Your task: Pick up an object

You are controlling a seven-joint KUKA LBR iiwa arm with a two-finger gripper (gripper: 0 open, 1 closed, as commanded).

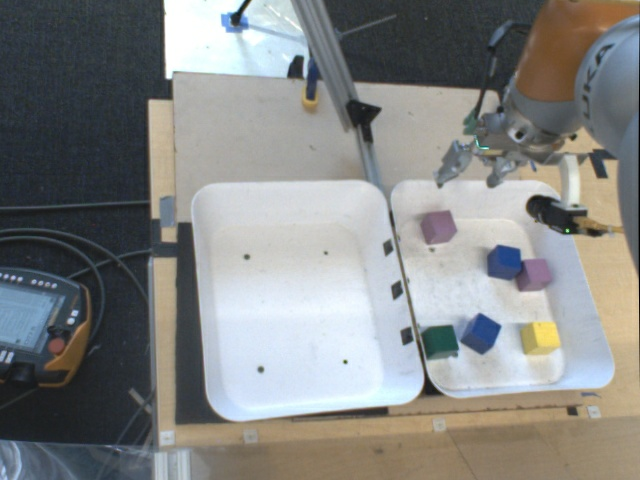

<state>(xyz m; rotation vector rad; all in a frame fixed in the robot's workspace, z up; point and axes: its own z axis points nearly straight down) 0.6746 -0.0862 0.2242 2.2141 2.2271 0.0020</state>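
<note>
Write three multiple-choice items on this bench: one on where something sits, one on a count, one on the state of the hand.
1. Where does the green cube sit?
A. near corner of the right bin, by the divider
B. middle of the left bin
C. on the bench outside the bins

2. How many cubes lie in the right bin?
A. four
B. six
C. eight

3. What is the state of the hand?
A. gripping the yellow cube
B. open, above the right bin's far edge, holding nothing
C. pressed on the left bin's floor

Answers: 1 A, it lies next to the wall between the bins; 2 B, two purple, two blue, one green, one yellow; 3 B, its fingers are spread with nothing between them.
</note>
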